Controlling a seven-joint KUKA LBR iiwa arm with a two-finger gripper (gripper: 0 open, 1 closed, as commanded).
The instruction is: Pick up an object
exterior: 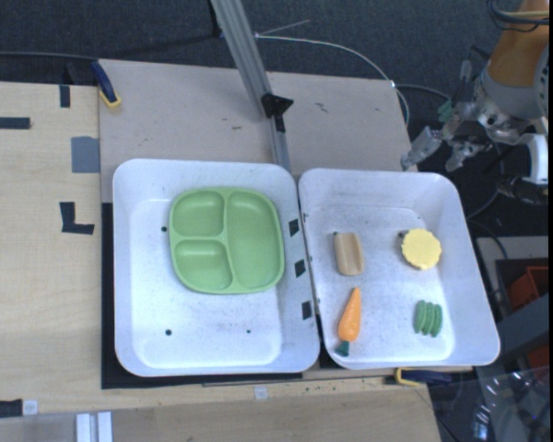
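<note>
We are hovering our gripper (438, 150) outside the right bin (461, 212), at its one o'clock corner, fingers spread and holding nothing. No pick is under way yet. The yellow disc (421, 249) is lying nearest, at seven o'clock from the gripper; next we judge a swing over it, then descent.

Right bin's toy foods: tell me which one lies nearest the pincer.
The yellow round piece, at the bin's upper right, lies closest to the pincer hovering beyond that corner. The tan bread piece, orange carrot and green pods lie farther.
</note>
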